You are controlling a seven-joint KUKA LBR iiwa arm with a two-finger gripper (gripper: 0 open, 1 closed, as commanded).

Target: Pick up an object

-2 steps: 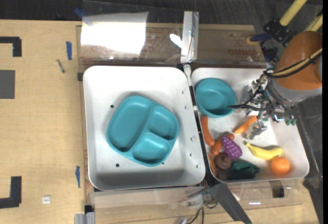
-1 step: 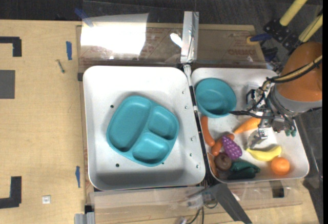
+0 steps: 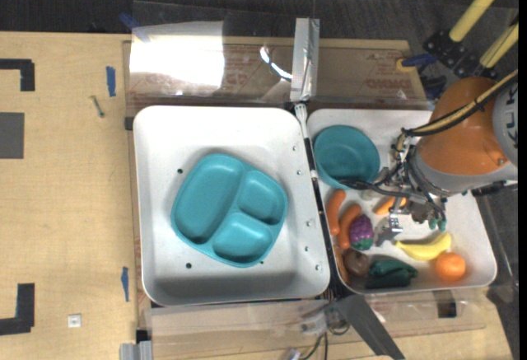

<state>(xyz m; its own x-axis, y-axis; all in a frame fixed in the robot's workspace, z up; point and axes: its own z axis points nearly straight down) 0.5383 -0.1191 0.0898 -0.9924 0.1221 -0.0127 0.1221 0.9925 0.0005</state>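
The right bin [image 3: 486, 268] holds a teal bowl [image 3: 346, 154], orange carrots [image 3: 339, 214], a purple fruit [image 3: 360, 230], a yellow banana [image 3: 426, 247], an orange [image 3: 450, 267], a dark green item [image 3: 391, 271] and a brown item [image 3: 356, 260]. My gripper [image 3: 394, 221] hangs low over the middle of this bin, just right of the purple fruit and left of the banana. A small orange piece [image 3: 384, 205] lies right beside the gripper's wrist parts. No object shows between the gripper's tips.
The left bin [image 3: 156, 144] carries a teal divided plate [image 3: 230, 208]. A clear plastic wall [image 3: 305, 62] rises behind both bins. The arm's orange band [image 3: 465, 132] looms over the right bin's far right side. Bare wooden bench [image 3: 58, 202] lies to the left.
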